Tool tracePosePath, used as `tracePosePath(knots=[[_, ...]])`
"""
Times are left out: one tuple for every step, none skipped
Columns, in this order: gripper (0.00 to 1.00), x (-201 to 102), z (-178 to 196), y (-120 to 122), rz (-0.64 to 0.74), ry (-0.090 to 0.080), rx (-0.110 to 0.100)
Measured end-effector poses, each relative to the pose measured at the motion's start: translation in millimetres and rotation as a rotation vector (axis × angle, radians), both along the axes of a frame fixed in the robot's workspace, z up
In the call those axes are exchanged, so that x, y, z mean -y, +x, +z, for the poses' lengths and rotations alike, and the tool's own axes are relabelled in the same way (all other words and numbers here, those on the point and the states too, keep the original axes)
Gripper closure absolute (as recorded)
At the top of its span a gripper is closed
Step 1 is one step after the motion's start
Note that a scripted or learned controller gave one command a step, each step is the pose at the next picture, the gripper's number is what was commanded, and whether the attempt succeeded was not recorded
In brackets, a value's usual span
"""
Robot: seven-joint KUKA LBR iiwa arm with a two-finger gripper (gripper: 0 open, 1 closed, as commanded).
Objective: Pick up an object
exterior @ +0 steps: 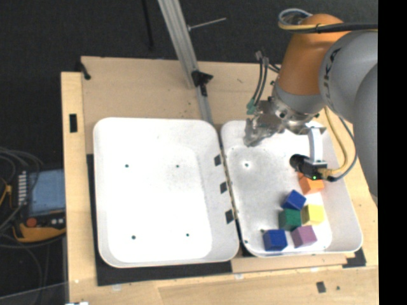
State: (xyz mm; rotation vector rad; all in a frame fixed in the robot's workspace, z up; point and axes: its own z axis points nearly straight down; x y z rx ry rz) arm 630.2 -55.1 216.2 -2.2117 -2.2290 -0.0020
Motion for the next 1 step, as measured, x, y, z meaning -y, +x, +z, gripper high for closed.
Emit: tracePosePath(knots=[[1.0, -51.2, 10.4, -0.6, 0.0, 0.0, 0.003]])
